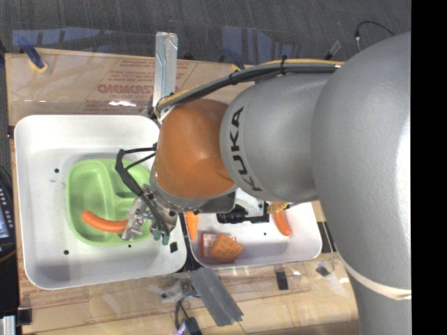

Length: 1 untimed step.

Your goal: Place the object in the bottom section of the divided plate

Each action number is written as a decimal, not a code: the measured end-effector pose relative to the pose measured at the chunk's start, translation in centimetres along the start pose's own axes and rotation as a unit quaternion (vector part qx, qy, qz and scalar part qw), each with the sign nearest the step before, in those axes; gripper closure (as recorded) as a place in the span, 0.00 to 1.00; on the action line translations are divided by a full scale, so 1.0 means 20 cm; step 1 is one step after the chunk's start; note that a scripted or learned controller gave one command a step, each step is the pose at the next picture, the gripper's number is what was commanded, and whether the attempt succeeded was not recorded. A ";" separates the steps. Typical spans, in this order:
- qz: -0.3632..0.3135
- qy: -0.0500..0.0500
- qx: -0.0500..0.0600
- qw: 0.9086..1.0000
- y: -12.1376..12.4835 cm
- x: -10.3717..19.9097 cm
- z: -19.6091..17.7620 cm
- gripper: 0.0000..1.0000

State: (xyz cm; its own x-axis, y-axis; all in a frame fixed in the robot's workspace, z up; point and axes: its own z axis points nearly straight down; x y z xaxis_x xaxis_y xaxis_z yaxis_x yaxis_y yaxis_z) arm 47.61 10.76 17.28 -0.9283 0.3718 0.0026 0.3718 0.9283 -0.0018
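Observation:
A green divided plate (91, 187) lies in the left white bin (42, 187). An orange carrot-like stick (101, 221) rests in the plate's bottom section, its right end reaching toward my gripper (143, 225). The gripper hangs over the plate's lower right rim, with metal fingers pointing down-left beside the stick's end. The arm's orange band and grey body hide the plate's right side and most of the right bin.
The right bin (307, 246) holds a waffle-like piece (222, 246), an orange stick (191, 225) by the divider and another orange piece (281, 222). A cardboard sheet (105, 82) lies behind the bins. Tape strips (213, 295) sit at the bench's front edge.

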 end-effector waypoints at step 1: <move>0.148 -0.002 -0.001 0.989 -0.08 -0.04 -0.14 1.00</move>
State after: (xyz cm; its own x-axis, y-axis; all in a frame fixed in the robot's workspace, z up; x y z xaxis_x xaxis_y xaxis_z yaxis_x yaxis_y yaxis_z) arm 47.73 9.06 20.12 -0.7788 0.6273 -0.0012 0.6273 0.7788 0.0003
